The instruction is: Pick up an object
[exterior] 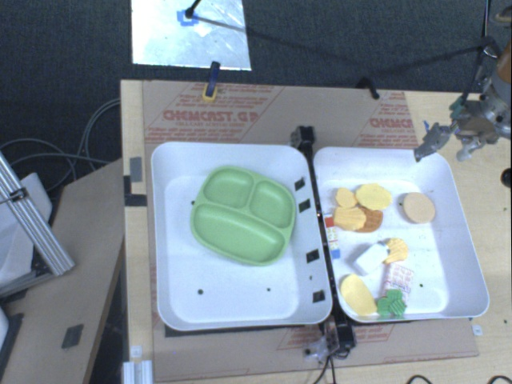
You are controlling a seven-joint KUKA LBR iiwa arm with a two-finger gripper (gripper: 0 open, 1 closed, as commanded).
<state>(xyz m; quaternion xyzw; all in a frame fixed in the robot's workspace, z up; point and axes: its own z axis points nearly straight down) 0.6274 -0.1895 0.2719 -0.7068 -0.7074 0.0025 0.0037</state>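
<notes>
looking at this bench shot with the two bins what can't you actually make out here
- Arm: cut off by the camera view's right edge; the gripper is blurred, hanging above the right bin at its far corner.
- Small white packet: red print too small to read.
- Green toy: too small to tell its shape; it touches the yellow piece.
- Orange piece: mostly covered by yellow chips.
- Green divided plate: whatever lies under it is hidden.
</notes>
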